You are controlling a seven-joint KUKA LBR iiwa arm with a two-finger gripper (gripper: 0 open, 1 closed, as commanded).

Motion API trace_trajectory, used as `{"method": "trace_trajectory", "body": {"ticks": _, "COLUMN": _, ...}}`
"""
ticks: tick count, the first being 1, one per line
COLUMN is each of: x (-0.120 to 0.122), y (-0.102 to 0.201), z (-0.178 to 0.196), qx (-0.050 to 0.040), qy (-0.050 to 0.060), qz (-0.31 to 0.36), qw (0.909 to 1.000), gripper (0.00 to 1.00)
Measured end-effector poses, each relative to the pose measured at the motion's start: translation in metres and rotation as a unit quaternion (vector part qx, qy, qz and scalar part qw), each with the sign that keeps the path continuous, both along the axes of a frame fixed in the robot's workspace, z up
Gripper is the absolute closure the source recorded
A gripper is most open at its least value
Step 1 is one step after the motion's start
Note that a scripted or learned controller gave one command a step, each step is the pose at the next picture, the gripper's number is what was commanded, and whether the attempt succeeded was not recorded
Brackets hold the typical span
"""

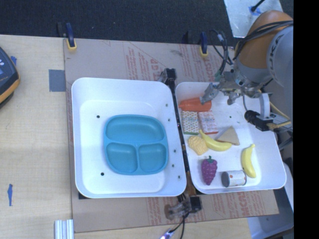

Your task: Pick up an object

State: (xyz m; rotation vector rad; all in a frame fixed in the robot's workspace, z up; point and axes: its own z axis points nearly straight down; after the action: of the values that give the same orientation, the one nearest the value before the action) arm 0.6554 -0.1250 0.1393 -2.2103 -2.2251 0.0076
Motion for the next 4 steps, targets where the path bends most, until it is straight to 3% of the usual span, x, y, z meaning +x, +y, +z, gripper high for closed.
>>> {"method": "trace_trajectory", "body": {"ticks": 1, "x": -0.019, "y": 0.025, "z": -0.039, "qx": -0.0012, "qy": -0.004, "qz": 0.000, "qw": 1.0000, "gripper": 0.00}}
{"method": "trace_trajectory", "body": {"ticks": 2, "x": 0.001, "y": 0.026, "z": 0.022, "qx": 0.0001, "qy": -0.003, "qz": -0.001, "qw": 1.0000, "gripper": 0.00}}
{"method": "trace_trajectory", "body": {"ticks": 3, "x": 0.005, "y": 0.032, "z": -0.030, "qx": -0.0005, "qy": -0.009, "qz": -0.001, "qw": 1.0000, "gripper": 0.00}}
{"method": "trace_trajectory", "body": {"ticks": 4, "x": 0.006, "y": 0.031, "z": -0.018, "qx": -0.0014, "qy": -0.010, "qz": 0.001, "qw": 0.9999, "gripper": 1.00}}
